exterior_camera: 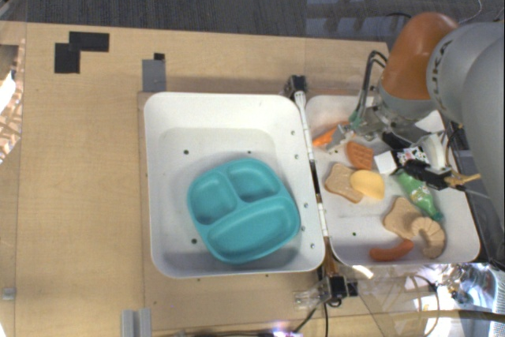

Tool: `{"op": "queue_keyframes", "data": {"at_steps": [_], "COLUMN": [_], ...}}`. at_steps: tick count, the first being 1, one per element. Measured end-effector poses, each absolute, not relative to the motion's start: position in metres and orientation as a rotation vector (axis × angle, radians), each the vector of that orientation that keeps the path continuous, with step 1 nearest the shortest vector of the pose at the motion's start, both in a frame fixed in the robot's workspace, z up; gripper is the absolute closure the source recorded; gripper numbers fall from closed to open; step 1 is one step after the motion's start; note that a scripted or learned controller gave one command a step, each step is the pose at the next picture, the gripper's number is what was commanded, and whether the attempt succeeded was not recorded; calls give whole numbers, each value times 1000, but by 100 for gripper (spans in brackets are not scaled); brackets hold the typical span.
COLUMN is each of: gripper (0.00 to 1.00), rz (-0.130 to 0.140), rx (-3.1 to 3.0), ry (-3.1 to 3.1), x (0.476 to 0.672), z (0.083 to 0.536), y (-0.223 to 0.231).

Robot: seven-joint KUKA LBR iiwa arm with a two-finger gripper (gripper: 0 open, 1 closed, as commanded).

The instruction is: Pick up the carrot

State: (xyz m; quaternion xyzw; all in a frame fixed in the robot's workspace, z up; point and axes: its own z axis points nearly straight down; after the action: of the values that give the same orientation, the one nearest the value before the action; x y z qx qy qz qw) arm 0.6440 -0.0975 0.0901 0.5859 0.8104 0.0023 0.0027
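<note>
Overhead, two shallow white bins on a wooden table [79, 170]. Left bin [158, 170] holding a teal divided plastic plate [243, 209]. Small orange carrot [323, 139] lying at the right bin's far-left edge, just beside the gripper [353, 126], seemingly lowered for a grasp; closure impossible to tell.

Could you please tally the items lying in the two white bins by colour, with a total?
Teal: 1, the divided plate
Orange: 2, the carrot and a ridged piece
Tan: 3, the bread slice, a flat piece and a curved piece
Yellow: 1
Green: 1
Red-brown: 1, the sausage
Total: 9
</note>
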Motion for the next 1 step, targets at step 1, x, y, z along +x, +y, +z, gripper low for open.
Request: {"op": "queue_keyframes", "data": {"at_steps": [1], "gripper": [0], "rz": [-19], "rx": [2224], "ry": [2242], "x": [666], "z": [85], "y": [-102]}}
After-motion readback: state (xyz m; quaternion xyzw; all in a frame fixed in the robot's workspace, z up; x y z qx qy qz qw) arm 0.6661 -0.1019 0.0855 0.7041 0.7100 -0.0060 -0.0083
